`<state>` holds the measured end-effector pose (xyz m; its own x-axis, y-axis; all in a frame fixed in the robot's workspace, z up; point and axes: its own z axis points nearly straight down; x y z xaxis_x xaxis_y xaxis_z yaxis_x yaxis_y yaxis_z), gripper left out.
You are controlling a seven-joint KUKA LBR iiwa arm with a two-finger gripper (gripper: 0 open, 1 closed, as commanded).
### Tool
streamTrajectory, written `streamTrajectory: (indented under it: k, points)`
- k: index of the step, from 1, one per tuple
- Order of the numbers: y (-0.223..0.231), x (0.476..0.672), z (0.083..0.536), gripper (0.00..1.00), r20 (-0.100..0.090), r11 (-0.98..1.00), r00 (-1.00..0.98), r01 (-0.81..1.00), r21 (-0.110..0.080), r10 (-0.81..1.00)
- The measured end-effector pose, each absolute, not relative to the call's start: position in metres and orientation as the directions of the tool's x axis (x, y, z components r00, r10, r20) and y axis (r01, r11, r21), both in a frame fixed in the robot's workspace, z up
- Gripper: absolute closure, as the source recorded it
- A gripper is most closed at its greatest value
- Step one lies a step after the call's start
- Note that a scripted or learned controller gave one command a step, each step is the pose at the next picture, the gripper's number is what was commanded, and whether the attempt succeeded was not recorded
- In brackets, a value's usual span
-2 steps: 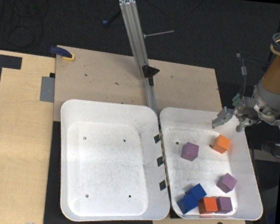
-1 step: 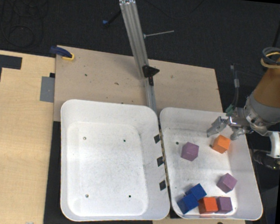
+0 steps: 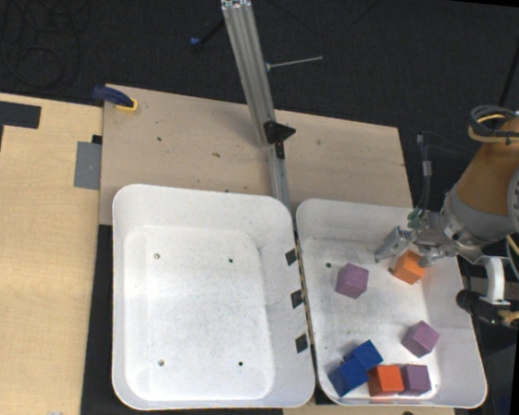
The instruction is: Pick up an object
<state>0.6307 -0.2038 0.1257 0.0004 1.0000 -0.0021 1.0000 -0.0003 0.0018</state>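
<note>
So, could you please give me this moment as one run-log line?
pincer over right bin | orange block between its fingers | two purple blocks loose | corner cluster untouched

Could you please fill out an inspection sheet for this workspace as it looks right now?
Surface: bench bearing left bin and right bin, side by side.
Job's things: in the right bin, orange cube at the gripper; three purple cubes; two blue cubes; another orange cube.
Clutter: nothing seen.
Grippers: gripper low over the right bin, at the orange cube.
Cables: cables on the dark floor.
Surroundings: slanted metal bar; blue clamp.
</note>
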Motion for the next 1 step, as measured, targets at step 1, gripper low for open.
streamTrajectory:
  k: [1]
  points:
    - [-0.2044, 0.6315, 0.1382, 1.0, -0.002, -0.002, 0.002, 1.0, 0.005, 1.0]
